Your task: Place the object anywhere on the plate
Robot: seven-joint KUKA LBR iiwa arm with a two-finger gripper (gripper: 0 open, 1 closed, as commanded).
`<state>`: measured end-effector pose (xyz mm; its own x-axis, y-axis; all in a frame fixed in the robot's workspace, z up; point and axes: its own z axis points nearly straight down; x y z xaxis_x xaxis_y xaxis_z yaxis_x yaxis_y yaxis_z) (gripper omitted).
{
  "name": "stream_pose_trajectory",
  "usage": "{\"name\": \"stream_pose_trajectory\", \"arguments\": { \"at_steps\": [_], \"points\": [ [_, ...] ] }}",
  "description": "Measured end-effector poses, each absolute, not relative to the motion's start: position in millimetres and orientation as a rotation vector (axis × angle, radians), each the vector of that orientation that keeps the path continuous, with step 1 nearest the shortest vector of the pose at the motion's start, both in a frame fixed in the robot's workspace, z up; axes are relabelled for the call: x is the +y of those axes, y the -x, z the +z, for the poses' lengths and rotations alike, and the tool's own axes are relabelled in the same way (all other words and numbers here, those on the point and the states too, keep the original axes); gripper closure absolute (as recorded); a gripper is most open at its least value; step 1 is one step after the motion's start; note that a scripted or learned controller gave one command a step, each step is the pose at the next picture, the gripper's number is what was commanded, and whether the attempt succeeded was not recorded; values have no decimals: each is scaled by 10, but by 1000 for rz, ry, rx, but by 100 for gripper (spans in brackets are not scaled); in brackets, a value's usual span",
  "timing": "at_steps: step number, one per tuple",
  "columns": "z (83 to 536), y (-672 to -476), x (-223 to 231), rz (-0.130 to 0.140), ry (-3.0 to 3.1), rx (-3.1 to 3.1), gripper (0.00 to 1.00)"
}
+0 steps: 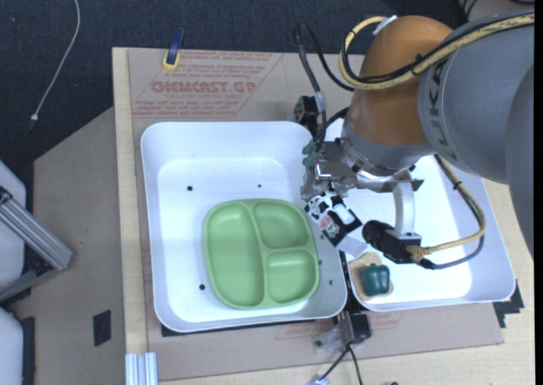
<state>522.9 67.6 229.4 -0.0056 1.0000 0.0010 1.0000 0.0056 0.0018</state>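
Object (pixel 373 278) lies just below gripper (pixel 338 220), apart

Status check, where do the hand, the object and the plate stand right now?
Hand low between bins. Green object lies in right bin, ungrasped. Green plate in left bin, bare.

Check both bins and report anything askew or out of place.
Nothing stands out. The green divided plate lies flat in the left bin, and a small green object sits in the right bin's near corner.

Green pepper-like object (pixel 374 278) lies in right bin's near-left corner; green 3-compartment plate (pixel 260 253) in left bin.
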Motion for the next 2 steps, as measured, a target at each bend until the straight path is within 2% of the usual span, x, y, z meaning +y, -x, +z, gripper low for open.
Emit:
{"name": "stream_pose_trajectory", "arguments": {
  "at_steps": [2],
  "points": [
    [2206, -5162, 1641, 2, -2216, 2229, 100]
  ]
}}
